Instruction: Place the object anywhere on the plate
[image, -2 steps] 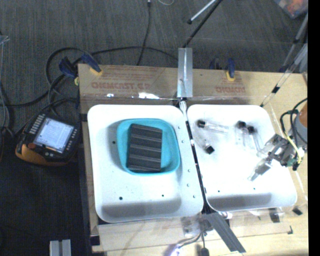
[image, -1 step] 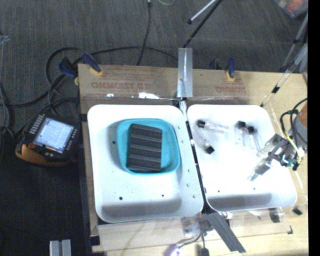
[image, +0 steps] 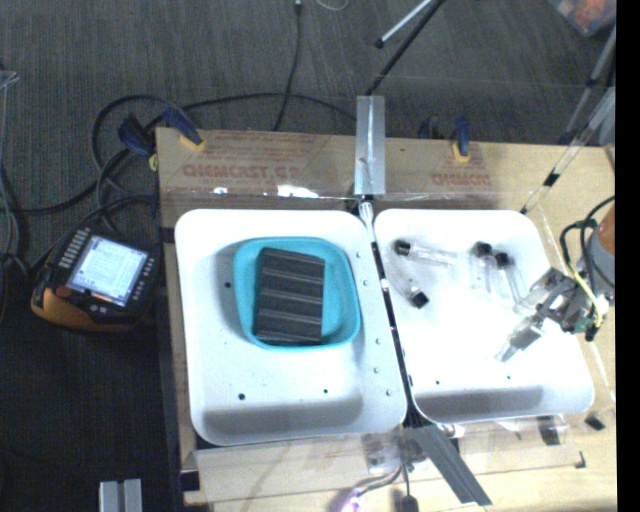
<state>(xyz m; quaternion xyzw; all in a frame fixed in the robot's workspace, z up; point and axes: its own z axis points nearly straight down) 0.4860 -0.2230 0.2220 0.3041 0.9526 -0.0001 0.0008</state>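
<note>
Resting already on the teal rounded-square plate (image: 343, 300), the dark ribbed rectangular block (image: 290, 296) looks placed; the gripper (image: 528, 333), well right of the plate, jaw state unclear.

A dark ribbed block (image: 290, 296) is seen lying flat on the teal plate (image: 345, 300). The plate is set in the middle of the left bin (image: 200, 380).

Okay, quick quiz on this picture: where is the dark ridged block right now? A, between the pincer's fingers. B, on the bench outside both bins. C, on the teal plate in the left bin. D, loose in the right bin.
C: the dark ridged block lies on the teal plate in the left bin, apart from the pincer over the right bin.
</note>
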